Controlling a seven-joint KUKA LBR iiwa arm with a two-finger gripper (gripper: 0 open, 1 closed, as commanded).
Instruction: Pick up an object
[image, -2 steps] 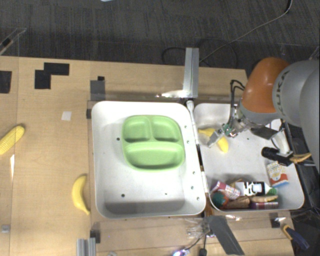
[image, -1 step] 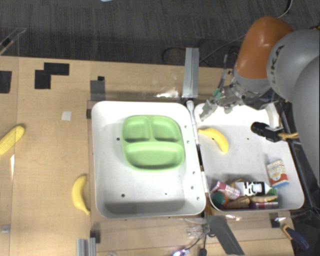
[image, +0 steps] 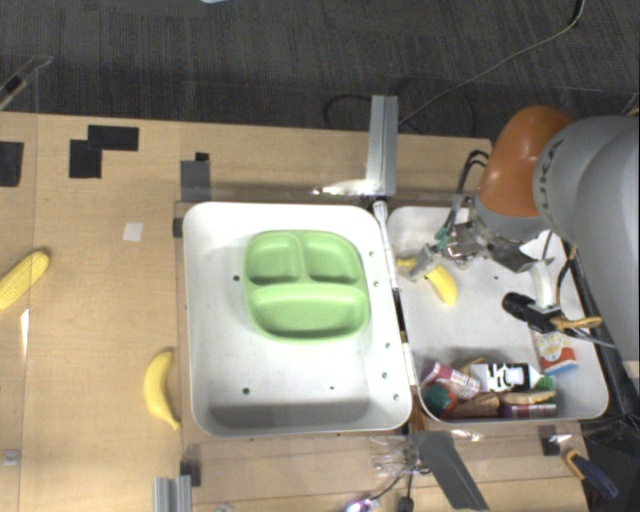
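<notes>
One gripper (image: 438, 251) close by banana (image: 441, 287), right bin (image: 478, 325).

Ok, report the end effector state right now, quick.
End effector: cannot be told whether open or closed. It sits over the right bin, right beside a yellow piece, and no hold on that piece can be seen.

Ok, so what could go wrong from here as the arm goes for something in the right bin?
The tool is right by the small yellow banana, which lies near the wall between the bins; a descent slightly off could strike that wall. The banana is curved, so it may slip out of a grasp. The packets heaped along the right bin's near edge overlap, so a try there may catch two or none.
</notes>
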